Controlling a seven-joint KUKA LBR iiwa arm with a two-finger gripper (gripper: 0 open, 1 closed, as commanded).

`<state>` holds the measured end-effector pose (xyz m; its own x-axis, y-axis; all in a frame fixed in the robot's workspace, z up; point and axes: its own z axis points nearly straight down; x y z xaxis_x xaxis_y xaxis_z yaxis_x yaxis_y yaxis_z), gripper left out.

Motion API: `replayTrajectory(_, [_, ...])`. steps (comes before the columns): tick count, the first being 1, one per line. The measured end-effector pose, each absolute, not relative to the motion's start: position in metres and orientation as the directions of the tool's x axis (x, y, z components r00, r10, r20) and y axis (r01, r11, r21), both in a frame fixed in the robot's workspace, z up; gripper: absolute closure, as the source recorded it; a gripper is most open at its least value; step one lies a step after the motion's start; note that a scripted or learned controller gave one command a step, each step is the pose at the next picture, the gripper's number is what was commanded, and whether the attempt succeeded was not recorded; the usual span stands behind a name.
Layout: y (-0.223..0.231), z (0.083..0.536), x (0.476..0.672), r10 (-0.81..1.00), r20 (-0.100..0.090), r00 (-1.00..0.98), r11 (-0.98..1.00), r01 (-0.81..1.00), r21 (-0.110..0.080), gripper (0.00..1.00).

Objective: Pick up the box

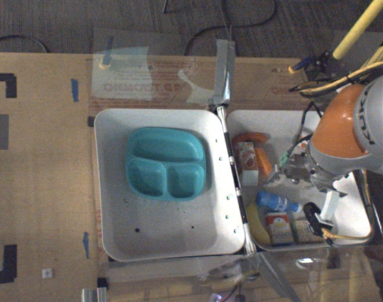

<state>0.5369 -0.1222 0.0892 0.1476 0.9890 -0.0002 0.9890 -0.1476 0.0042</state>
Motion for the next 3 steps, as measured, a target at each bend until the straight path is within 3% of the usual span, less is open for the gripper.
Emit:
replayTrajectory(1, [-0.157,0.088,0.488,1.0,-0.001,-0.025,0.025,1.0,0.011,0.0])
replayTrajectory(2, [-0.162,0.099,0.488,1.0,-0.008,-0.018,0.018,1.0,0.016,1.0])
replayTrajectory(3, [-0.205,0.185,0.508,1.0,-0.002,0.008,-0.008,1.0,0.002,1.0])
